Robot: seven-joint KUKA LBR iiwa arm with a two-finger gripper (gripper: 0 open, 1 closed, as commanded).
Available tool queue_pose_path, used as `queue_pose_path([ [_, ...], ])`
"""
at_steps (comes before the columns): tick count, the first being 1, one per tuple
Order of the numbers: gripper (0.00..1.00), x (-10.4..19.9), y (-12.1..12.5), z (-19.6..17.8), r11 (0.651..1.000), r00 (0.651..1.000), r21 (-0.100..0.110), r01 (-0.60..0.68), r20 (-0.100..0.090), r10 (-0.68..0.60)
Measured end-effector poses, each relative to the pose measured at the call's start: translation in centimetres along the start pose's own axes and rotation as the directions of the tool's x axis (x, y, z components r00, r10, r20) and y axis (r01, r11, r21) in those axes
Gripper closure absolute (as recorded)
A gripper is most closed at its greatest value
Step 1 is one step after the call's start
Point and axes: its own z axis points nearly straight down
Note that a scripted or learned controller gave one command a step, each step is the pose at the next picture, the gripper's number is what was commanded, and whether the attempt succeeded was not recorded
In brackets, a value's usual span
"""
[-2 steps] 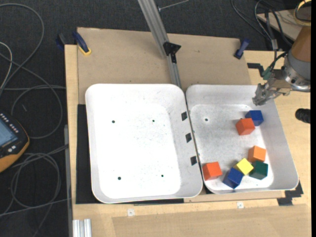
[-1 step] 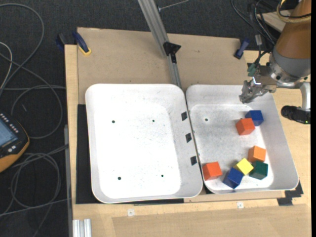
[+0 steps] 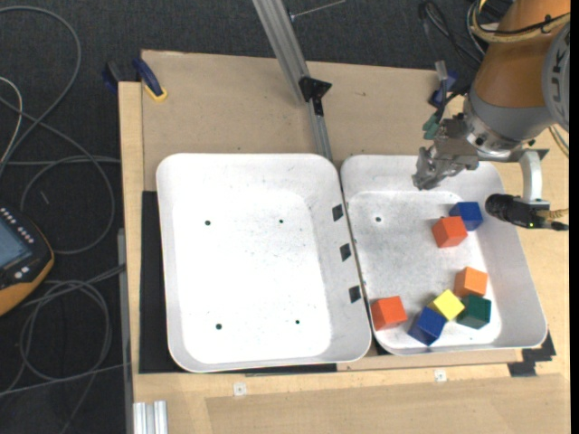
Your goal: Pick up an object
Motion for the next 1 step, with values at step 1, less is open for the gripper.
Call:
queue_pose_path([
  [1,1.0,5.27,-0.34,0.62,1.0,1.0,0.002,0.0,0.0,0.0],
])
